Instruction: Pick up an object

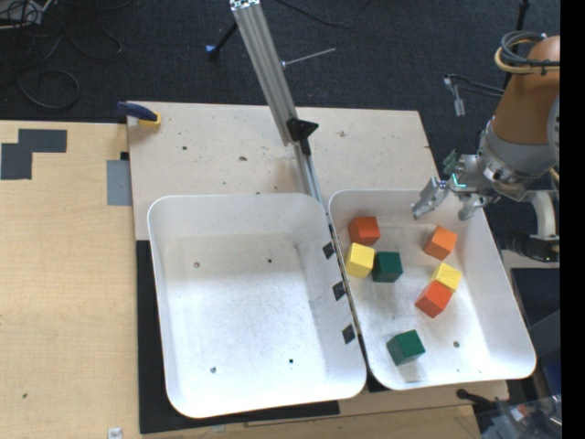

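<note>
Blocks lie loose in the right bin [512,337]: orange cubes [364,229] [440,241] [434,298], yellow cubes [360,260] [447,275], green cubes [388,265] [405,346]. My claw [448,201] hangs spread and empty above the bin's far rim, nearest the orange cube at right, probably my easiest target since it stands apart from neighbours. The left bin [183,245] adjoins.

Both bins look like smooth matt white plastic, the left bin [183,245] speckled with dark flecks. The bench [55,273] is pale wood-grain board, and the slanted rail [270,71] is dull ribbed aluminium. The blocks look matt, like the green cube [405,346].
</note>
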Robot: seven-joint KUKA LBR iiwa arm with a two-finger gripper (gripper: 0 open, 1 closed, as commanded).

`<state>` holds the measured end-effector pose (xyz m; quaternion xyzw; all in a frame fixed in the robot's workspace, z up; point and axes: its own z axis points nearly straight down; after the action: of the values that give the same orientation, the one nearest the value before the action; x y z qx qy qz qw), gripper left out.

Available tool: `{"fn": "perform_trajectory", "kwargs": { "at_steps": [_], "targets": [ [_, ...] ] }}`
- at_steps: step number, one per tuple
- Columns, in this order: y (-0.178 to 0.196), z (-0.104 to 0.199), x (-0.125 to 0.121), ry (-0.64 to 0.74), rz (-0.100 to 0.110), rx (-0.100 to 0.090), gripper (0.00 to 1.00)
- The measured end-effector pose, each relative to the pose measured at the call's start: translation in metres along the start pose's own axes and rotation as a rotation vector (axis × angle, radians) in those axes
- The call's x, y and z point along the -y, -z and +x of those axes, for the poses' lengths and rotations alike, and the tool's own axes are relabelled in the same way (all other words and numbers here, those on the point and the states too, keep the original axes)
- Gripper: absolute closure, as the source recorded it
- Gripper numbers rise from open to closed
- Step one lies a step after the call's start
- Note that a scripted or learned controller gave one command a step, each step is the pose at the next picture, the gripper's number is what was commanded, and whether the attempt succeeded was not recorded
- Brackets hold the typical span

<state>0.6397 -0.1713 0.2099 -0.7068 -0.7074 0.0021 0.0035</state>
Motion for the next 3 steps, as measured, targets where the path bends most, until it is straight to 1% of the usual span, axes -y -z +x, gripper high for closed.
{"fn": "perform_trajectory", "kwargs": {
  "at_steps": [1, 2, 3],
  "targets": [
    [0.003, 0.000, -0.001, 0.003, -0.004, 0.002, 0.00],
    [-0.041, -0.002, -0.002, -0.001, -0.001, 0.001, 0.00],
    [-0.088, -0.001, 0.006, 0.000, -0.013, 0.006, 0.00]
  ]
}}
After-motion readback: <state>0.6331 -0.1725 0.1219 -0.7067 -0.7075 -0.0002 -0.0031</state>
